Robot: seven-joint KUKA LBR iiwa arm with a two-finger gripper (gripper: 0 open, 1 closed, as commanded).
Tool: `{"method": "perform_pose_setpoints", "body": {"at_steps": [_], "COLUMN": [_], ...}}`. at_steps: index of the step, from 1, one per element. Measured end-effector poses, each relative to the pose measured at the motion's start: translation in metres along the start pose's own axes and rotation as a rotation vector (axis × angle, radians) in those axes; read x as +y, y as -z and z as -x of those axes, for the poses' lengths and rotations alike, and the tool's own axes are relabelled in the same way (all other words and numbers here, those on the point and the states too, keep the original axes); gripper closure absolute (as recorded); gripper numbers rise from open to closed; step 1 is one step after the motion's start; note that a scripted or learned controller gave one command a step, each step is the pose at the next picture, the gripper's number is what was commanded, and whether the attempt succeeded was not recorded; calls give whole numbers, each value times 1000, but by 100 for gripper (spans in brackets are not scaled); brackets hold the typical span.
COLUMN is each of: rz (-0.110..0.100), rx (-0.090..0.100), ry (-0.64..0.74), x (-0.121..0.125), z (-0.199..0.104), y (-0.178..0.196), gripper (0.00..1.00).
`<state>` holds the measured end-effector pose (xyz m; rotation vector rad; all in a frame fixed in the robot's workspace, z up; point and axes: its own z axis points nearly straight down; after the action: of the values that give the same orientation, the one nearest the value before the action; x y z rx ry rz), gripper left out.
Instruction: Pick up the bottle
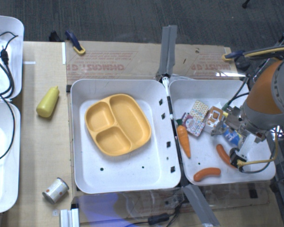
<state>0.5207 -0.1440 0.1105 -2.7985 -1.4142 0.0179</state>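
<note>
The yellow bottle (48, 102) lies outside both bins; the tool's (226, 126) grip state is unclear.

Bench (47, 141), 2 bins (80, 174), bottle (48, 102), can (55, 190)

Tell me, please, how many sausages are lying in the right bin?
2. One sausage lies near the right bin's front edge; the other sausage sits further right, beside the arm. More may be hidden beneath the arm.
</note>
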Motion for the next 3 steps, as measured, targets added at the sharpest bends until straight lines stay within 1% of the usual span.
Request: {"method": "perform_pose_setpoints", "body": {"at_steps": [1,2,3], "rz": [-5,-5,-9], "rx": [-3,-4,-7], "ry": [2,2,3], "x": [-1,-1,-1], "z": [1,1,2], "y": [7,7,13], "gripper": [100,0,100]}}
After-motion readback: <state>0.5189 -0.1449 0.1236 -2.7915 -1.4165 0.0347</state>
